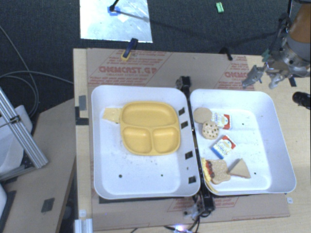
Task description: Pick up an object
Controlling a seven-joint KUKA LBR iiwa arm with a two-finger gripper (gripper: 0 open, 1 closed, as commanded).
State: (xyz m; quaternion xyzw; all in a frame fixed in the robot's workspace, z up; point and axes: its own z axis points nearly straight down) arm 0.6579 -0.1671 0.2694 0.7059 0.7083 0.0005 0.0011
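**Arm held at the far right**

The arm [297, 30] is seen at the far right, its orange band above the wrist. The gripper [264, 76] is spread open, fingers [251, 75] pointed down and leftward, nothing held between them.

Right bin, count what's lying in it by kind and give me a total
Round cookies or crackers: 2
Small packets: 2
Sandwich pieces: 2
Total: 6

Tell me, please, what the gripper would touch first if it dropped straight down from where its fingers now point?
Probably the right bin's far rim or the cardboard just behind it; the open gripper hangs over that edge, well away from the food pieces. Depth is unclear.
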